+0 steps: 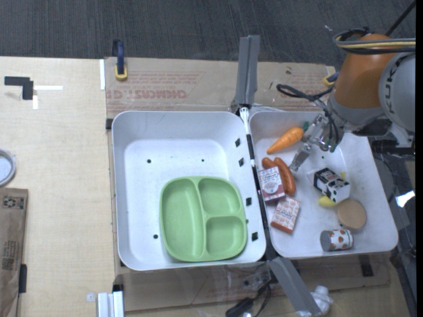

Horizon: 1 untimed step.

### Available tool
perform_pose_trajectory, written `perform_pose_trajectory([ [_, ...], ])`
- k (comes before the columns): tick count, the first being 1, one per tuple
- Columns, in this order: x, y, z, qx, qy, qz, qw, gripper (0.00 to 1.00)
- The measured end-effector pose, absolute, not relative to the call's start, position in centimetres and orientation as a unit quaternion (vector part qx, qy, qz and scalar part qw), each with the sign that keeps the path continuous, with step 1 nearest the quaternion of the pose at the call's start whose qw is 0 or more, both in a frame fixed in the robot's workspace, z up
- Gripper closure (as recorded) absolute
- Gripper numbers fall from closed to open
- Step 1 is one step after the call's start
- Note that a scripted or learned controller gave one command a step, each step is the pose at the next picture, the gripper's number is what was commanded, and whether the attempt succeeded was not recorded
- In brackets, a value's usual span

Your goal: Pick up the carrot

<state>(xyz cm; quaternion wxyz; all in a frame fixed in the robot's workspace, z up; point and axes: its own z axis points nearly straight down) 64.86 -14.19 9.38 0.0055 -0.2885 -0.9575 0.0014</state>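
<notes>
Low in the right bin (370, 246) sits a small can (338, 240), while the carrot (286, 140) lies near its top-left corner, just beside the pincer (301, 158), whose finger state one cannot tell; it should centre over the carrot's middle before closing.

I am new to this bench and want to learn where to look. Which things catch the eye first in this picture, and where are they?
The light green plastic plate with three compartments stands out most; it lies in the left white bin. In the right white bin, the small orange carrot lies near the far left corner, and the grey arm's two-finger gripper hangs just beside it. Small packets and toys crowd the same bin.
</notes>
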Motion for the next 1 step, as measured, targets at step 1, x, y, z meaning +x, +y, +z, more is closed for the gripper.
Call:
perform_pose_trajectory([
  [1,65.08,-12.62,11.11,-0.218,-0.976,-0.0001,-0.001,0.00],
])
